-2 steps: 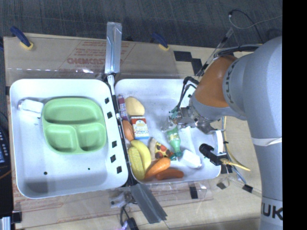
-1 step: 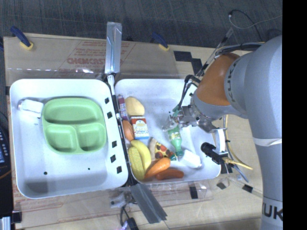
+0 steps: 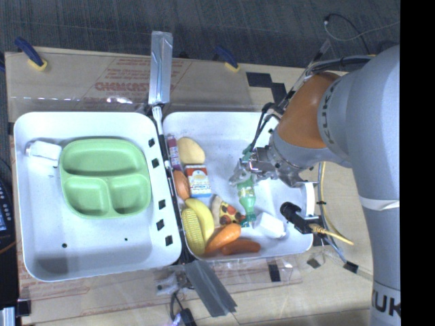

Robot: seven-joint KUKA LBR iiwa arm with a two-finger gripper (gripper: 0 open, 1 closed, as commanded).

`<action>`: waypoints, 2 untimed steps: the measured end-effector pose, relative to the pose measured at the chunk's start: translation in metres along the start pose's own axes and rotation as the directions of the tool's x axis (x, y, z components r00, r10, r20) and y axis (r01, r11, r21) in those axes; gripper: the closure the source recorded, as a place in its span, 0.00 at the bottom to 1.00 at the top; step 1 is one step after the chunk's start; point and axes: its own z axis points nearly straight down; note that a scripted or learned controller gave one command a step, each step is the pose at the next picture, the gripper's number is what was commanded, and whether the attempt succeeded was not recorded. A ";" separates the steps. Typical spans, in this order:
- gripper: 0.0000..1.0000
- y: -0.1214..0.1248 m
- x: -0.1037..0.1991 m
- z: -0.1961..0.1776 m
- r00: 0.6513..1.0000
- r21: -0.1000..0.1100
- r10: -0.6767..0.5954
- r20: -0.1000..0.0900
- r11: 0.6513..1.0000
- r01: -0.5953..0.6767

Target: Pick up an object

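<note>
Green bottle (image 3: 246,200) beside carrot (image 3: 223,238)

The counter (image 3: 88,297) is carrying two white bins side by side, the left bin (image 3: 27,250) and right bin (image 3: 224,124), sitting on brown cardboard (image 3: 81,73).

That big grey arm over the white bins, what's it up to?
The arm is reaching into the right bin, which holds a pile of toy food. Its tool is low over a small green bottle beside a banana and carrot. The left bin holds a green tray. Nothing looks lifted yet.
</note>
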 end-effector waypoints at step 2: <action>1.00 0.052 0.080 -0.073 0.994 -0.006 0.107 0.000 0.994 -0.107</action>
